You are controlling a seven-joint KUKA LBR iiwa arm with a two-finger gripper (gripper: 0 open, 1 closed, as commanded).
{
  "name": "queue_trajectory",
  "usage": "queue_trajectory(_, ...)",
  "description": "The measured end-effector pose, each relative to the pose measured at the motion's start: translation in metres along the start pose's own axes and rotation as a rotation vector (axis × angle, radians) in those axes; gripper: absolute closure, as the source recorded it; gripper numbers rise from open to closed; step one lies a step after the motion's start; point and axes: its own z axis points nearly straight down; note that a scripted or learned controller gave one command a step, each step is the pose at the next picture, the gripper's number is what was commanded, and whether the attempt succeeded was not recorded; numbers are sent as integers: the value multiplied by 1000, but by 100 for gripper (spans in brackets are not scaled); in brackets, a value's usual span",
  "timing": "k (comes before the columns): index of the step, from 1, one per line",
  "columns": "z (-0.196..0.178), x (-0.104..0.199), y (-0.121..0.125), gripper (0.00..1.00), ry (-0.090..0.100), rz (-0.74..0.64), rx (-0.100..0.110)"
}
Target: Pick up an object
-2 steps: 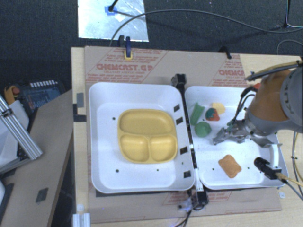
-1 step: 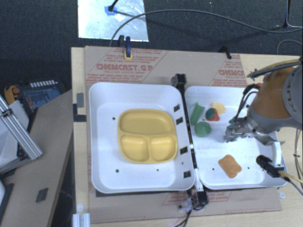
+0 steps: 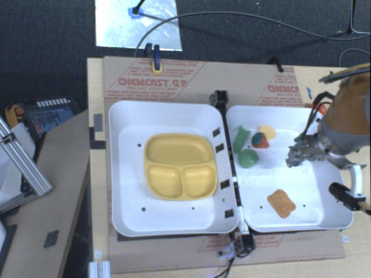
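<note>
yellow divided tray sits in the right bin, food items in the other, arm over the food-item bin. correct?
Not quite: the bins are swapped. The camera view shows the yellow divided tray in the left bin. The food items, green pieces, a red-and-yellow piece and an orange-brown piece, lie in the right bin. The gripper is over that right bin, as you said.

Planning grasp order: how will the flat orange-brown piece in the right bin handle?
The orange-brown piece lies flat, so it probably won't roll. Its low profile likely gives fingers little edge. It would probably slide on the smooth right bin if pushed.
</note>
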Motion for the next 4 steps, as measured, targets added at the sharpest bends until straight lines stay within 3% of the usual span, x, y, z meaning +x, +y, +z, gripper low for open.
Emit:
queue_trajectory(2, -103, 9, 0, 100, 0, -6, -1)
queue_trajectory(4, -97, 112, -2, 100, 3, -11, 2)
